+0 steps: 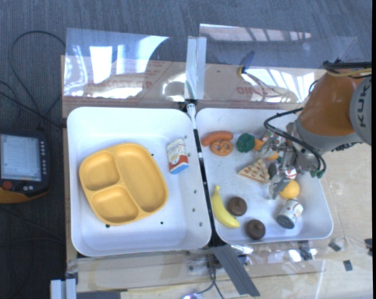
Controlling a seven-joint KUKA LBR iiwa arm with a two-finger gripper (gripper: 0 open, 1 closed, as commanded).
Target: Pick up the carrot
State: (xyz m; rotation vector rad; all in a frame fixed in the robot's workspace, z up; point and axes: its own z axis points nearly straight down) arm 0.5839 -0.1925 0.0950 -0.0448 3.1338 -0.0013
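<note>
Two bins (138, 242) sat side by side, and the carrot (259, 144) was in the right one, a small orange bit poking out just right of the green broccoli (245, 142), near the top of the pile. The gripper (279, 167) hung over that clutter, close to the pizza slice (256, 171) and the lemon (289, 189). Honestly I'd have shifted it up and left to come down square on the carrot, clear of the broccoli. Couldn't tell if the claw was apart or together, cables and wrist blocked it. Most of the carrot was hidden too, so its lie was a guess.
</note>
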